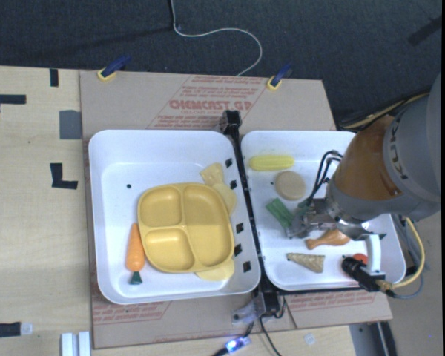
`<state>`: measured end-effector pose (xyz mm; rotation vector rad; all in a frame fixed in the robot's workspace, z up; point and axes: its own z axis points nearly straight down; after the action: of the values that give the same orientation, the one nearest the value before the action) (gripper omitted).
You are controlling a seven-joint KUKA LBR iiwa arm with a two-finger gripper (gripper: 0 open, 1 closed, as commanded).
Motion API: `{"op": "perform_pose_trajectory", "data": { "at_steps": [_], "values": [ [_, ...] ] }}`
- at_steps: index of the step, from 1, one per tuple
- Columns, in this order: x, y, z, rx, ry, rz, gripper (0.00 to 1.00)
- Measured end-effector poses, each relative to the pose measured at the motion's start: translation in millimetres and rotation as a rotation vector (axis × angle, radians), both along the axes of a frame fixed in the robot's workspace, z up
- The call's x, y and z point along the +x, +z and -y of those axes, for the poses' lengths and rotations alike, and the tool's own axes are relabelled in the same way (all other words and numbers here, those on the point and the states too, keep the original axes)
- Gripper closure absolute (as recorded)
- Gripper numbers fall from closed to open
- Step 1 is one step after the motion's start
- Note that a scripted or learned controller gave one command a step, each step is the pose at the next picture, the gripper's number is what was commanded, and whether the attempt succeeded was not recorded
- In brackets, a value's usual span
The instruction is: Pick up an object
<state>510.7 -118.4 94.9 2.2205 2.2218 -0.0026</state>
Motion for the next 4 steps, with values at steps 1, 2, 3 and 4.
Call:
{"op": "perform_pose_trajectory", "data": {
  "at_steps": [1,2,3,4],
  "values": [
    [10,51,-4,0.001,0.001,0.002,1.00],
    [8,105,6,0.000,0.000,0.004,1.00],
    [8,131,5,0.001,0.001,0.001,1.00],
    [21,139,-43,0.002,0.004,0.000,1.00]
  ]
}}
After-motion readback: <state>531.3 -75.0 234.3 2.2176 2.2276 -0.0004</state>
